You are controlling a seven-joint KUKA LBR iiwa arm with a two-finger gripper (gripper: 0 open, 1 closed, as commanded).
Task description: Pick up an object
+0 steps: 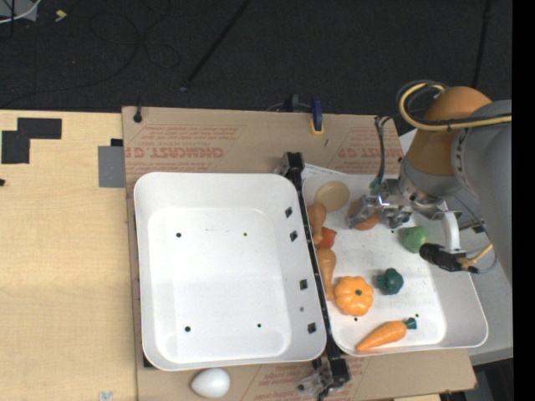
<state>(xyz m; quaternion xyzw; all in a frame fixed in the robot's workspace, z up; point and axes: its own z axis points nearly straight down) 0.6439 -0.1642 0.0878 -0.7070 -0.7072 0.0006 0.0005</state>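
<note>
A white egg (210,383) lies on the cardboard at the near edge, just outside the left bin (159,224). In the right bin (468,328) lie a carrot (384,334), an orange pumpkin (353,295), a dark green piece (389,281) and a tan round one (331,196). The gripper (374,211) hangs over a brownish item (363,220) in the far part; whether its fingers stand apart or together I cannot tell, and the arm covers part of a light green thing (412,239).
</note>
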